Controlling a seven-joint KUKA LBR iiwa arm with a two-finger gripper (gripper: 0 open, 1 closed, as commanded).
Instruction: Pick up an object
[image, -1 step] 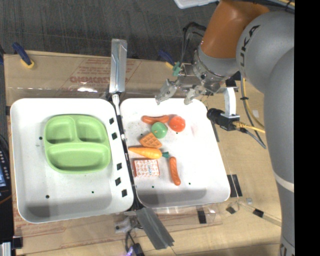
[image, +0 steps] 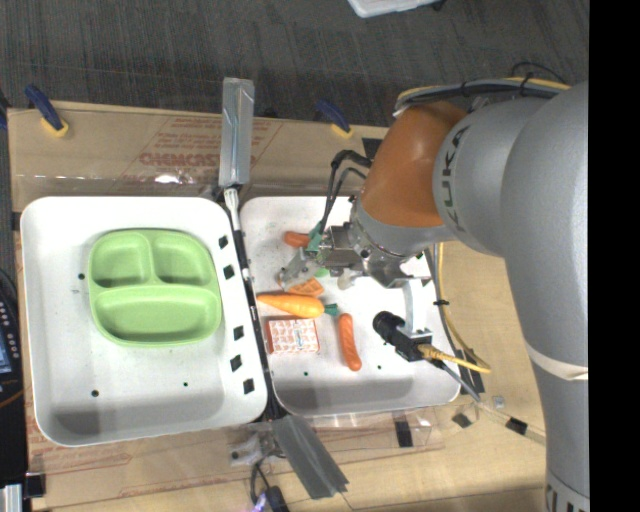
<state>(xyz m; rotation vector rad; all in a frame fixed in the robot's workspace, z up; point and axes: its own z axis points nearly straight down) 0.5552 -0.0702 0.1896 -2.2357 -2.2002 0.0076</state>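
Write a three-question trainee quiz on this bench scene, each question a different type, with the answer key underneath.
1. True or false: the green divided tray lies in the left bin.
2. Multiple choice: what lies directly right of the small pink box in the right bin? A) a blue cup B) a small orange-red carrot C) a spoon
3. Fill in: the arm's pincer hangs over the ____ bin.

Key: 1 true. 2 B. 3 right; it is just above the larger orange carrot.
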